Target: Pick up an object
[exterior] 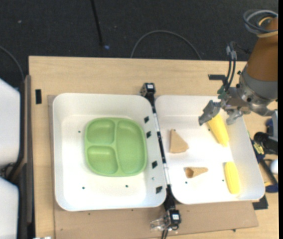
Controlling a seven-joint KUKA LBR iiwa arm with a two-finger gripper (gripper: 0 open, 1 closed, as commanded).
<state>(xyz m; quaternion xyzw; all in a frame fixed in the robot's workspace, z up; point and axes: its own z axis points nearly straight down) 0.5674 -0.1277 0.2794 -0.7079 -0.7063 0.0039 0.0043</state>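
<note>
The gripper (pixel 220 112) hangs over the right bin (pixel 194 106), its grip impossible to judge from here, with a yellow corn cob (pixel 218 130) just below it, touching or nearly touching its tips.

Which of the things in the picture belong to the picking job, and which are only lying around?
Belong to the job:
gripper
upper corn cob, just below the gripper
lower corn cob
larger wedge
smaller wedge
right bin

Only lying around:
green divided plate
left bin
</note>
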